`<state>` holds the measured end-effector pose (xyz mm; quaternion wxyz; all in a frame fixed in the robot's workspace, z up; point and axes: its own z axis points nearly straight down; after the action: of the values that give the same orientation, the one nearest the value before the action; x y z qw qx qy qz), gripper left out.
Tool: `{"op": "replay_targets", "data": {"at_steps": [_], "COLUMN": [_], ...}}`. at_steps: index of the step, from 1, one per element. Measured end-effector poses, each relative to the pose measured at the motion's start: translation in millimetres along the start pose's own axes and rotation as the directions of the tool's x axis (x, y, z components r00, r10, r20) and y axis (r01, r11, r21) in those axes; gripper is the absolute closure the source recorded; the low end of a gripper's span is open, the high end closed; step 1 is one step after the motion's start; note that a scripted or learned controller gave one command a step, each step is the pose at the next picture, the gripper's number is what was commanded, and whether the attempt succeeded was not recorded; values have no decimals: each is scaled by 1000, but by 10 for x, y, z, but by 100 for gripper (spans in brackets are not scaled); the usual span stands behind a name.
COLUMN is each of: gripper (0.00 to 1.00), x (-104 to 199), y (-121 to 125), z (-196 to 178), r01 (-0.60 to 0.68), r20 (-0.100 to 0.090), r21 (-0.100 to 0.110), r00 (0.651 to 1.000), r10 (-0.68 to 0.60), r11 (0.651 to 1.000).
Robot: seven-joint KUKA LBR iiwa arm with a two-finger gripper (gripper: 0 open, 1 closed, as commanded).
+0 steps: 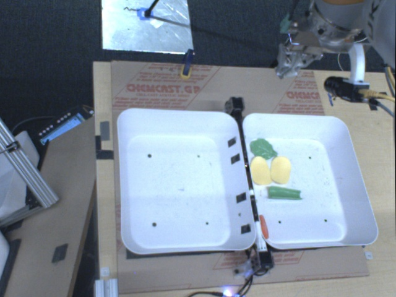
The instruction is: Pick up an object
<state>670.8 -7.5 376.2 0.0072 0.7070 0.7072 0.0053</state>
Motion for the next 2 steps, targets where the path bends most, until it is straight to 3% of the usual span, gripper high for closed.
{"op": "replay_targets", "data": {"at_steps": [1, 2], "gripper": [100, 100], "x": [-1171, -785], "y": [-17, -1053], "z": [-819, -1576], "r01": [-9, 6], "r20": [5, -4], "r21": [5, 6], "r00": [1000, 1000], "r10": [9, -6], "r11": [1000, 1000]}}
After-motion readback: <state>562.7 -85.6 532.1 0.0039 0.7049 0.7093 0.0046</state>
